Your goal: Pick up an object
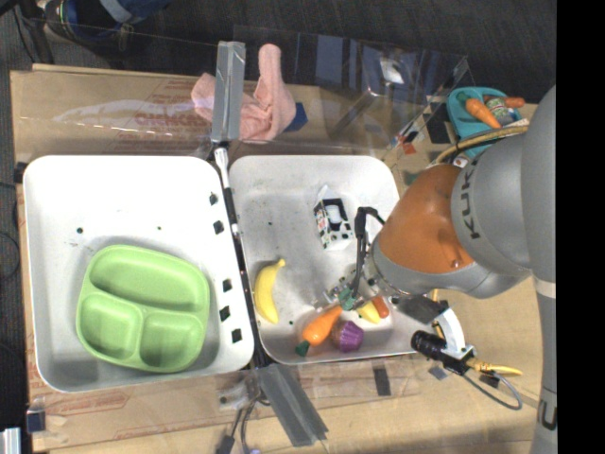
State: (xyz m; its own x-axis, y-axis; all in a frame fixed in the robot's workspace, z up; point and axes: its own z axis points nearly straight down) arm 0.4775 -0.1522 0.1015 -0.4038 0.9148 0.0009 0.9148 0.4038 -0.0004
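Observation:
In the right bin [284, 183], a yellow banana [268, 289] lies near the left wall. An orange carrot [319, 327] and a small purple toy [350, 336] rest by the front wall. A small white and black box [332, 223] sits toward the bin's middle. My gripper [349, 296] is low in the bin's front right part, just above the carrot and purple toy, with a yellow and orange piece [374, 310] right beside it. The orange band and the wrist hide the bin's right side.
The left bin [57, 187] holds a green divided plate [144, 305]. A pink cloth [260, 97] lies behind the bins. A teal dish with an orange toy [480, 109] sits at the back right, outside the bins.

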